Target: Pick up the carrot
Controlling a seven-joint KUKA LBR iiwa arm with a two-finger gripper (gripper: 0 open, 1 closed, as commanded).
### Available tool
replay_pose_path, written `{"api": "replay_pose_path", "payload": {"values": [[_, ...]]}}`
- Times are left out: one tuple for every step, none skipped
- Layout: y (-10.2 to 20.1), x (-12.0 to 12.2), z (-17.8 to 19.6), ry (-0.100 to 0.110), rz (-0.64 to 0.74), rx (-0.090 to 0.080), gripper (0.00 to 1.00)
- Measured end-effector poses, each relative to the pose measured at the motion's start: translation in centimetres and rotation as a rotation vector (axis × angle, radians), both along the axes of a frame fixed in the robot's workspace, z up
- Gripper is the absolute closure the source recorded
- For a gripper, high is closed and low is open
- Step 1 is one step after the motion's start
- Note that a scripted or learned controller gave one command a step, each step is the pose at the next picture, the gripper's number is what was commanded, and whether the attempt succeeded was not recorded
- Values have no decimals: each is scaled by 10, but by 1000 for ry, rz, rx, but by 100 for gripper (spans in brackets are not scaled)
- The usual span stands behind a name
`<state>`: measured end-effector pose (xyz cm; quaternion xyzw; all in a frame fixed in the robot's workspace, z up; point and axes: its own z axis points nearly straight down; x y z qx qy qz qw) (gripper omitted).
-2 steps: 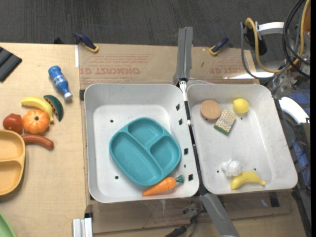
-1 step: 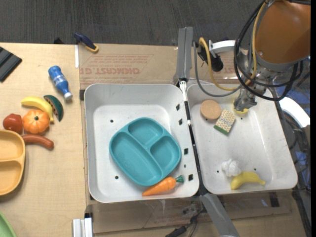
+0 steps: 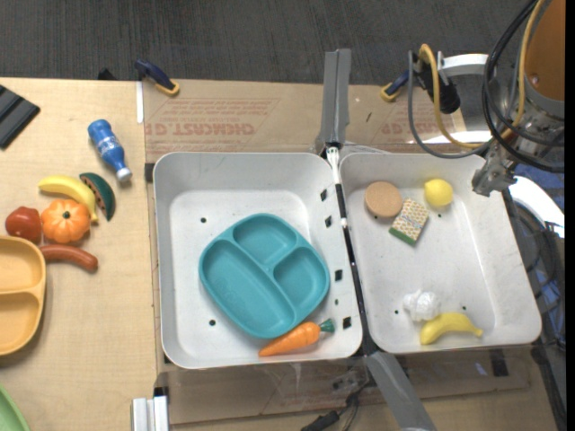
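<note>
While the carrot (image 3: 293, 338) lies at the near edge of the left bin (image 3: 175, 241), touching the near rim of the teal divided plate (image 3: 263, 275), the end effector (image 3: 494, 176) sits over the far right corner of the right bin (image 3: 503, 277), well apart from it; can't tell if it's wide or narrow, nothing visibly held

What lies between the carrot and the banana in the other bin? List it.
In the camera view, between the carrot and the banana: both bins' adjoining walls, then bare bin floor.
</note>
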<state>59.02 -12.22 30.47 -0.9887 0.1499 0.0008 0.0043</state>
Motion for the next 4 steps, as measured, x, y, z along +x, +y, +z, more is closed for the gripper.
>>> {"api": "replay_pose_path", "payload": {"values": [[47, 29, -79, 5, 92, 0, 100], [38, 29, -115, 8, -299, -3, 100], [-17, -1, -32, 4, -191, -2, 100], [-99, 0, -15, 1, -280, -2, 100]]}}
